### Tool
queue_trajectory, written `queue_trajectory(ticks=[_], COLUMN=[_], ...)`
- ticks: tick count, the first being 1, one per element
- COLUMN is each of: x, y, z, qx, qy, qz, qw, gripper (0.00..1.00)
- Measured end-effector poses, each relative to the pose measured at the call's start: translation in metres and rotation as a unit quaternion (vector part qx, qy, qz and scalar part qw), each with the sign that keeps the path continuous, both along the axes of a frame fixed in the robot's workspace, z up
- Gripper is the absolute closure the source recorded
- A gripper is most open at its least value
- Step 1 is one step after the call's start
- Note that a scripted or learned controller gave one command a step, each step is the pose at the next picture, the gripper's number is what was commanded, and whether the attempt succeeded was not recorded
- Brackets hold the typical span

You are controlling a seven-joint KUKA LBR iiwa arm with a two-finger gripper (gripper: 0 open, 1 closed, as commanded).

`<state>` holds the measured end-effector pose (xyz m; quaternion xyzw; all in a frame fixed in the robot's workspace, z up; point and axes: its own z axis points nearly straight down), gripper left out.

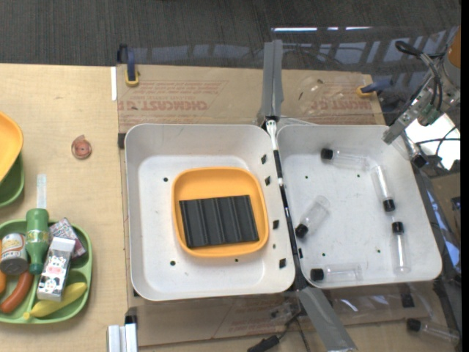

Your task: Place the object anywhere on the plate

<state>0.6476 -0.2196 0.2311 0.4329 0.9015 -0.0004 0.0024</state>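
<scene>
From here I can't tell what state my claw is in. The nearest tube lies below-left of it in the right bin, long axis top-to-bottom; plate farther left.

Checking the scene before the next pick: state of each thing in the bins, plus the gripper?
Plate: in left bin, upright, holding only a dark ribbed insert.
Vials: five clear, black-capped, lying flat in right bin, apart from each other, none on the plate.
Gripper: raised at the right bin's far right corner, away from the vials.
</scene>
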Motion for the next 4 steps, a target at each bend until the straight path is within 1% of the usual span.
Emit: queue_trajectory(ticks=[1, 2, 3, 4], x=[0.01, 0.005, 0.008, 0.008], y=[0.005, -0.001, -0.001, -0.001], z=[0.028, 0.107, 0.211, 0.211], qx=[-0.0001, 0.0003, 0.0001, 0.0001], qy=[0.0, 0.001, 0.001, 0.001], qz=[0.107, 0.092, 0.115, 0.115], qw=[0.9943, 0.9957, 0.9934, 0.9934], gripper=[1.0, 1.0, 1.0, 0.0])
